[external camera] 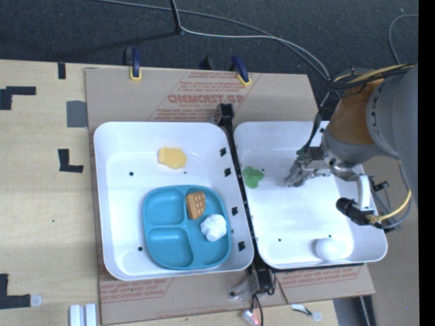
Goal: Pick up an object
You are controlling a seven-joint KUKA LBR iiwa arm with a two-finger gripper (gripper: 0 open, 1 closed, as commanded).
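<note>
White ball [331, 248] near right bin [272, 250] front edge | green object [253, 176] at its left wall | fingers [294, 176] just beside it, opening I cannot tell, nothing held | risk: wall blocks one finger, object slips.

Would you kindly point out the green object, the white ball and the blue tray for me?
Green object [253, 176]: camera view, its middle.
White ball [331, 248]: camera view, its top.
Blue tray [170, 246]: camera view, floor of its front compartment.
</note>
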